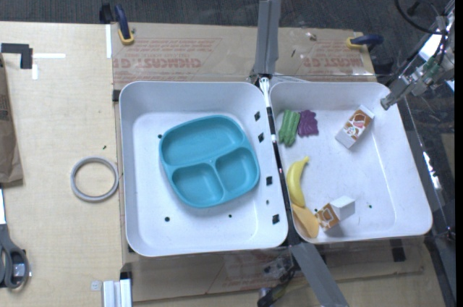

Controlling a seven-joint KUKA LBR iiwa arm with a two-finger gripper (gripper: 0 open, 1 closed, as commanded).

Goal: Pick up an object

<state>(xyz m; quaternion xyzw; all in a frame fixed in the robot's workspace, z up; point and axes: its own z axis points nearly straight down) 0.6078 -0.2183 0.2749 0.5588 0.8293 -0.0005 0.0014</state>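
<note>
**Two Bins, Objects in the Right One**

Five objects lie in the right bin point(405, 175): banana point(296, 181), green vegetable point(289, 127), purple grapes point(308, 123), and two small cartons point(355, 127) point(337, 213). The left bin point(137, 175) contains a blue divided plate point(209, 161). The gripper point(388, 101) sits above the right bin's far corner; its opening cannot be determined. The wooden bench point(51, 124) carries a tape ring point(94, 178).

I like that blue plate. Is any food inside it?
No. The blue plate shows three bare compartments. The banana lies in the other bin. What the plate covers underneath cannot be seen.
</note>
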